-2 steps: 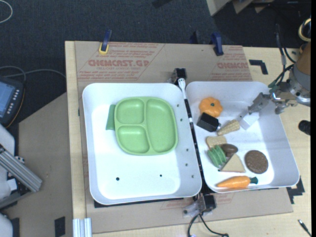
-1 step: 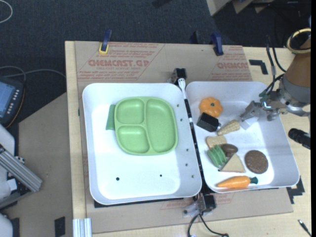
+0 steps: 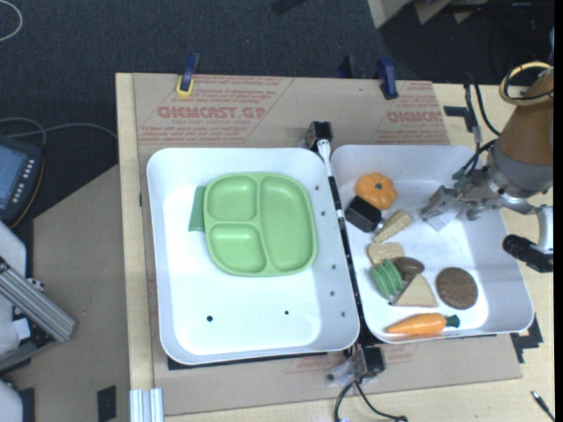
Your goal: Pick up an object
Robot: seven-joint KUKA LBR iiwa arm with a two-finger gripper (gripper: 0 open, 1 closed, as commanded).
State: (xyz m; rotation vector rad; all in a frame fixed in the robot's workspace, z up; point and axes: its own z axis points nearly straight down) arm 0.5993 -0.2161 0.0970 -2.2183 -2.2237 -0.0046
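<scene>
Pumpkin point(image 3: 376, 189) sits in right bin point(image 3: 493, 306), left of tool point(image 3: 437, 211), apart. Tool grasp: cannot tell.

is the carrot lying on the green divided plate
No, the carrot lies at the near edge of the right bin, while the green plate sits in the left bin.

Single fixed overhead camera, slanted down, both bins point(image 3: 167, 236) in frame

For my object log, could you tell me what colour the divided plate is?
Light green: the three-compartment plastic plate, seen in the camera view.
</scene>
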